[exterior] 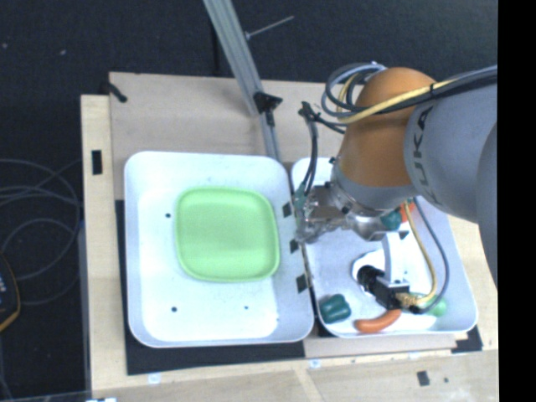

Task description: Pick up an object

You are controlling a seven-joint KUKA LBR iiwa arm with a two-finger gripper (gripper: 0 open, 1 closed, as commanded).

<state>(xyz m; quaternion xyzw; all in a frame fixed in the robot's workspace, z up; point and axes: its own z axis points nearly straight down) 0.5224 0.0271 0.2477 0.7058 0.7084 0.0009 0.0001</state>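
- Arm [394,149] reaches over the right bin [339,268], wrist low near its left wall; cannot tell whether the jaws are open or closed.
- Dark green block [335,308] and orange carrot-shaped piece [377,323] lie at that bin's near edge.
- Green plate [226,233] lies flat in the left bin [151,291].

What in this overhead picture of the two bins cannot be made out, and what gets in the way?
Camera view:
- far half of the right bin: hidden under the arm.
- teal object: mostly covered by the arm, shape unclear.
- small green object in that bin's near corner: too small to identify.
- orange object beside it: too blurred to name.
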